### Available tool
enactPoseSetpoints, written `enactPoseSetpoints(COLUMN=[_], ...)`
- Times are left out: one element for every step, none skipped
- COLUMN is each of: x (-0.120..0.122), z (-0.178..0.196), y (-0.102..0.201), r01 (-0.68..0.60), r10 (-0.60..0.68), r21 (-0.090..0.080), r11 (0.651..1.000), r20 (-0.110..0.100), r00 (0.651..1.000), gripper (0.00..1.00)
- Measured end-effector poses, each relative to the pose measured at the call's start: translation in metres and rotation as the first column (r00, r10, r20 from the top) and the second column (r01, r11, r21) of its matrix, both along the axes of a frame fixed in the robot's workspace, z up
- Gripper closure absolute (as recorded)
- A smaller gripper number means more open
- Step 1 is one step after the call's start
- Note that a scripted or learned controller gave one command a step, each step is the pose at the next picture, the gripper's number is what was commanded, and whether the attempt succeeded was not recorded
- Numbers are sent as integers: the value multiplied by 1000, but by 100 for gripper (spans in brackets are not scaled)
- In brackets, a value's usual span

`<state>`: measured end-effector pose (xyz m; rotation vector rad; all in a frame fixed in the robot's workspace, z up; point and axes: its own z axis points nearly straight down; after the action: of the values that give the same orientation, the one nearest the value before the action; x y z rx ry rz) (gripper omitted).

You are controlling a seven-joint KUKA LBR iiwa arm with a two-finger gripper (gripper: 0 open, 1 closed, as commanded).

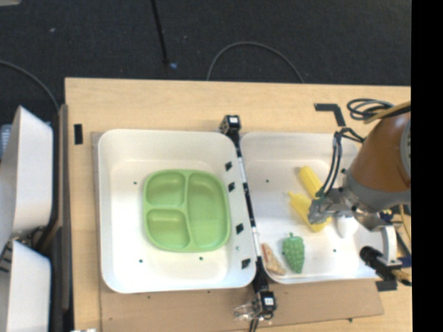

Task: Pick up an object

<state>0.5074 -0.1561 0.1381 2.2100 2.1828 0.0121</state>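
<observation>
Desk (173, 106) of pale wood carries two shallow white bins side by side, seen from above at a slant. The left bin (118, 254) holds a light green divided plate (187, 209) with three compartments, lying flat near its middle. The right bin (270, 151) holds several small things: a yellow piece (309, 180) towards the back, a second yellow piece (300, 204) just in front of it, a green bumpy toy (293, 252) near the front wall, and a small tan and reddish object (271, 261) just left of that toy, against the divider between the bins.

The arm (384, 161), orange-banded above the wrist, reaches in from the right over the right bin. Its end effector (320, 211) sits low at the near yellow piece, overlapping that piece's right end. Whether its fingers are spread or closed, and whether they have any hold on the yellow piece, I cannot tell, since the wrist hides them. Dark cables (363, 107) loop on the desk behind the arm.
</observation>
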Motion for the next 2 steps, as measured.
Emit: enactPoseSetpoints(x=[3, 5], z=[60, 89], y=[7, 6], r01=[-16, -15], r10=[16, 16], r21=[17, 18], r11=[1000, 1000], r20=[-23, -25], r00=[1000, 1000], gripper=[100, 100])
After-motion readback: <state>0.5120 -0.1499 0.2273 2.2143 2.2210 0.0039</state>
